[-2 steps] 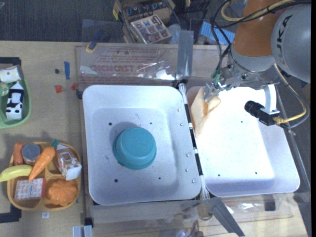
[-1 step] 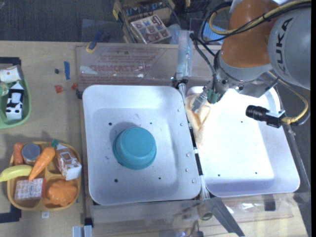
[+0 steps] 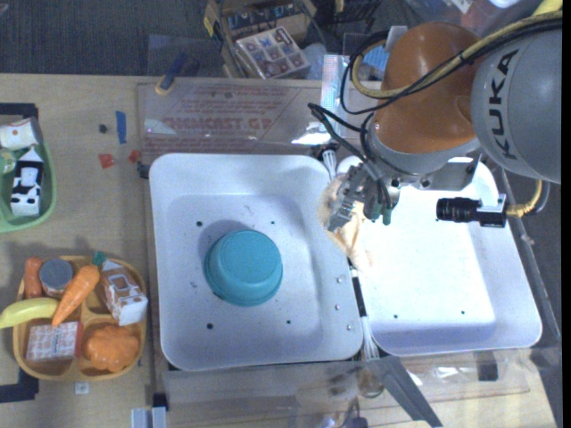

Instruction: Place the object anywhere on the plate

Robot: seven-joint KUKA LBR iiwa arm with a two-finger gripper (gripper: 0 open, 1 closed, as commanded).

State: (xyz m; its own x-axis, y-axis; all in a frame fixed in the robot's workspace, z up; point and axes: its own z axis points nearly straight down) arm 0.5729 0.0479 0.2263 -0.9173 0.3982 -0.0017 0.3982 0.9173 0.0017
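The gripper [image 3: 359, 205] hangs over the ridge where the two bins meet, toward the far end of that seam, with its dark fingers pointing down and to about eight o'clock. A pale, tan-yellow object [image 3: 350, 227] lies right at the fingertips and trails from them toward five o'clock along the rim; it looks soft and crumpled, but whether it sits between the fingers or merely beneath them cannot be told from this angle, and neither can the set of the fingers. From the gripper the grey wrist and orange band [image 3: 426, 86] rise toward one o'clock, cables looping over them. At about eight o'clock from the gripper, well apart from it, the blue plate [image 3: 244, 267] rests near the middle of the left bin [image 3: 178, 194]; it appears to be a round, shallow dish, bare on top. The right bin [image 3: 464, 275] spreads out at four o'clock from the gripper, its floor bare. Outside the bins, far off at nine o'clock, a yellow tray of toy food [image 3: 76, 315] and a green dish [image 3: 27, 185] sit on the wooden bench [image 3: 80, 114]. As a judgement, the task stands at the pick-up or early carry: the object is not yet on the plate. The next move calls for a sure hold on the pale object, a lift clear of the shared rim, then travel toward eight o'clock and a release above the plate's centre.
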